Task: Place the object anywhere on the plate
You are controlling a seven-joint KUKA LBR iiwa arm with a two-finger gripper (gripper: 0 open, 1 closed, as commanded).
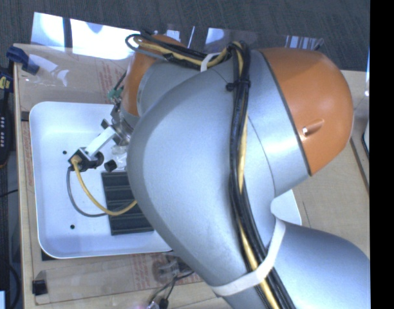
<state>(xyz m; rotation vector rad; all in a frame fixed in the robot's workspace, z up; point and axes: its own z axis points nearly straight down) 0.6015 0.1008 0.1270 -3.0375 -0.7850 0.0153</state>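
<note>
Arm [248,172] comes first, its grey elbow and orange band rearing up towards the camera and covering the right-hand side of the white bin [50,201]. Just past it, on the bin's floor towards the near wall, lies a ribbed black slab [125,205], flat, its right end tucked under the arm's outline. It's the one loose thing I can make out in this bin, so I take it for the task's thing, though I cannot tell whether it is the object or the plate.

Further in, around the middle of the bin, the gripper [118,127] pokes out from behind the arm, low over the white floor and apart from the slab. Open or closed? I cannot tell, because the arm hides it, and nothing shows as held.

Beyond that, near the bin's far wall, a green scrap [113,95] sits beside the wrist, too small to name.

For a good placement, I'd judge the arm needs a confirmed hold first. It should then come down squarely over the middle of the target and let go low, so nothing skids off the ribs.
</note>
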